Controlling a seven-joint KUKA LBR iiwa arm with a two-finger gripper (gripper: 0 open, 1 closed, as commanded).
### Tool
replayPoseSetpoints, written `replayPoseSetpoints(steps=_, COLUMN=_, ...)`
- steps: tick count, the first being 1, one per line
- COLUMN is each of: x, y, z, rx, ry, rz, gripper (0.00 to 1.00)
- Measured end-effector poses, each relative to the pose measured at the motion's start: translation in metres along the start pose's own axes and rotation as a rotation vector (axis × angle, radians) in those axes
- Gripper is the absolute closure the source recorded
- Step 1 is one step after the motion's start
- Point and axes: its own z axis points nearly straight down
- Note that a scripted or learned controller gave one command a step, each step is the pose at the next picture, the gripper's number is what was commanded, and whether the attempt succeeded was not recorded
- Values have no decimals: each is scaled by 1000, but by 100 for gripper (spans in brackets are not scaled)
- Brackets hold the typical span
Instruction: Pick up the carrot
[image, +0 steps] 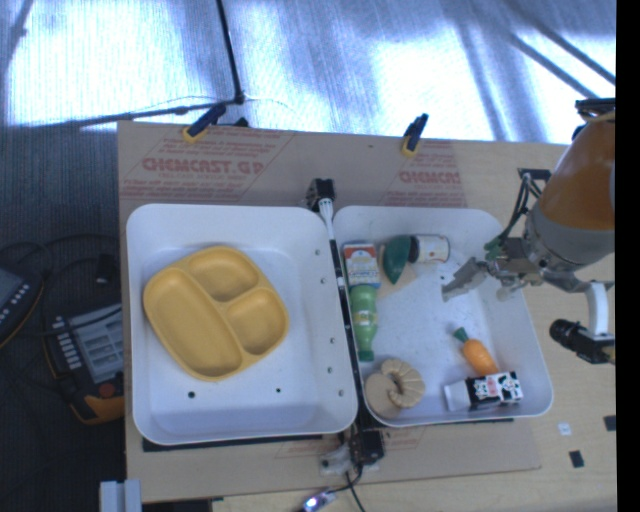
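Note:
The carrot, small and orange with a green top, lies in the right bin near its right side. It sits just above a white tube with a black-and-white label. My gripper hangs over the upper right part of the same bin, up and slightly left of the carrot and apart from it. The grey arm with its orange band reaches in from the right.
The right bin also holds a red-labelled bottle, a green bottle, a green-and-white item and a round bagel-like piece. A yellow divided plate lies in the left bin.

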Motion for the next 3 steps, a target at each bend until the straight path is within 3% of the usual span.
replayPoseSetpoints(steps=1, x=-34, y=-44, z=100, rx=-2, ry=6, rz=10, gripper=0)
replayPoseSetpoints(steps=2, x=-35, y=-45, z=90, rx=-2, ry=2, rz=12, gripper=100)
replayPoseSetpoints(steps=3, x=18, y=-52, z=4, rx=0, ry=0, rz=143, gripper=100)
